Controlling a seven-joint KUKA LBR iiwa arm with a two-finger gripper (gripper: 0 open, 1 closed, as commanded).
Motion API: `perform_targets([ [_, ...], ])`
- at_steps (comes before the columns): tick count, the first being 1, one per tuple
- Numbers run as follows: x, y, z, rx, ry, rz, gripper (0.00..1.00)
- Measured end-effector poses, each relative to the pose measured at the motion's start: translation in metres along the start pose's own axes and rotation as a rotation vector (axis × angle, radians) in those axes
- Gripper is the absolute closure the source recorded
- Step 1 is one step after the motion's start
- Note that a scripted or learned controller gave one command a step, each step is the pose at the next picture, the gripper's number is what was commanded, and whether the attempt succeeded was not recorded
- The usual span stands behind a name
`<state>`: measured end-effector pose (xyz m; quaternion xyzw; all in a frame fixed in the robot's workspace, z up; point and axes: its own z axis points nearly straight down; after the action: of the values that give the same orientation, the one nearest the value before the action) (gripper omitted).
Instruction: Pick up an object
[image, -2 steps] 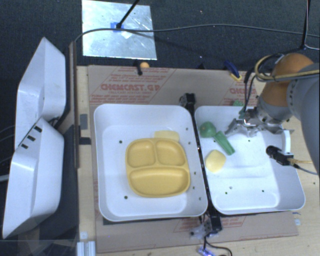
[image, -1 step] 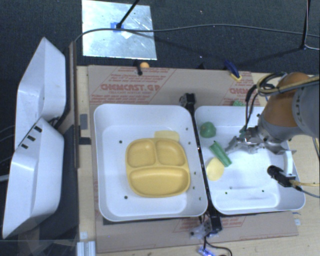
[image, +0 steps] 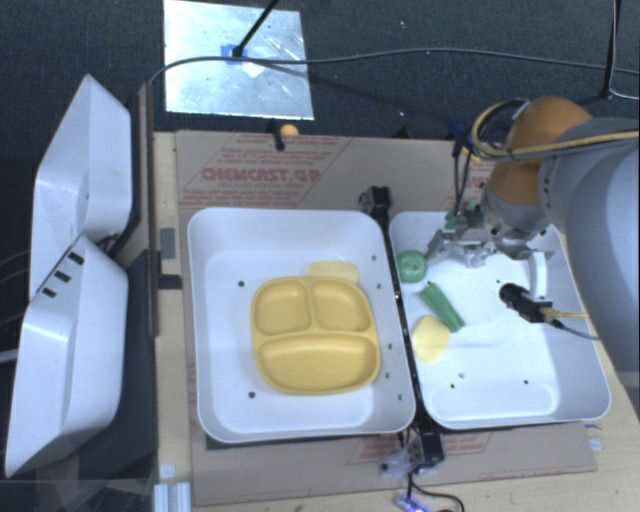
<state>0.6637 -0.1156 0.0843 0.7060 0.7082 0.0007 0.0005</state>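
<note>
**A:** Going left to right, what lay in the two bins?

**B:** The left bin (image: 215, 300) held a yellow divided tray (image: 316, 334), with a pale yellow block (image: 334, 271) touching its far edge. In the right bin (image: 570, 395) three small things sat close to the dividing wall: a green round piece (image: 411, 265) farthest back, a green stick (image: 441, 306) in the middle, and a pale yellow lump (image: 431, 339) nearest the camera.

**B:** The arm (image: 560, 170) came in from the right, over the back of that bin.

**A:** And the gripper (image: 462, 243)? Spread or pressed together?

**B:** I could not tell; the metal parts at the wrist blurred together from this slant. Nothing showed between them, so I would not have called anything held.

**A:** Which thing was the likely target?

**B:** My guess was one of the three in the right bin. The green round piece lay just to the left of the gripper, nearest of all. The green stick lay a little toward the camera from it, its long axis running diagonally, from back-left to front-right.

**A:** So the coming move turned on what?

**B:** On a short shift leftward for the round piece, or, for the stick, closing across its narrow width and not along its length.
</note>
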Motion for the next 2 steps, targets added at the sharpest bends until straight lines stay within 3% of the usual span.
perform_targets([
  [2, 0.031, -0.108, 0.000, 0.002, 0.000, 0.003, 0.00],
])
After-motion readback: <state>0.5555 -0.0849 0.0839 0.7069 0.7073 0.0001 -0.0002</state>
